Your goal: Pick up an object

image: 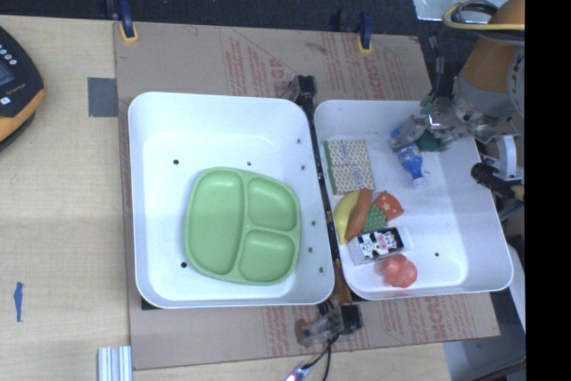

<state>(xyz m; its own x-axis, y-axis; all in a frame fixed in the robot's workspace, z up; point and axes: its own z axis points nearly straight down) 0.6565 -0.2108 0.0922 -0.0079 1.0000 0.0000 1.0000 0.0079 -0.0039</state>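
The right bin (pixel 464 227) holds a patterned square packet (pixel 348 163), a yellow piece (pixel 344 210), an orange carrot-like toy (pixel 359 213), an orange wedge (pixel 387 206), a black-and-white card (pixel 380 244) and a red ball (pixel 399 270). A blue object (pixel 411 163) lies nearer the bin's back. My gripper (pixel 428 131) hangs low at the bin's back right, just above and beside the blue object. Nothing shows between its fingers.
The left bin (pixel 161 129) carries a green divided plate (pixel 243 226). Clamps sit along the board's back edge (pixel 361 29). A yellow-and-black device (pixel 13 89) rests at the far left. The arm's body (pixel 495 58) looms over the right bin's back right corner.
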